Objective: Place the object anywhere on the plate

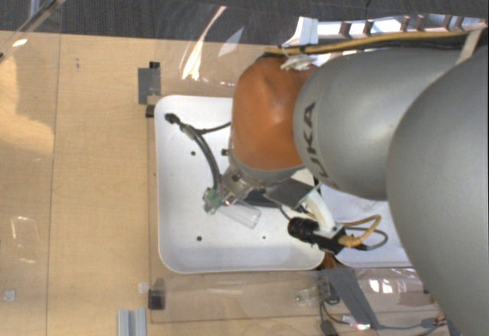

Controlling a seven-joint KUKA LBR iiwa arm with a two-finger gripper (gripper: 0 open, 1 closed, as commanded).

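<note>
My gripper hangs low over the middle of the left white bin, under the orange band of the wrist. A small green and white piece shows at the gripper's left tip, close to the bin floor. I cannot tell whether it is a held object or part of the gripper. The grey arm covers the right side of the bench and whatever lies beneath it.
A grey cable curves from the bin's far left corner down to the gripper. Black and yellow cabling hangs under the arm near the bin's front right corner. Wooden bench lies to the left.
</note>
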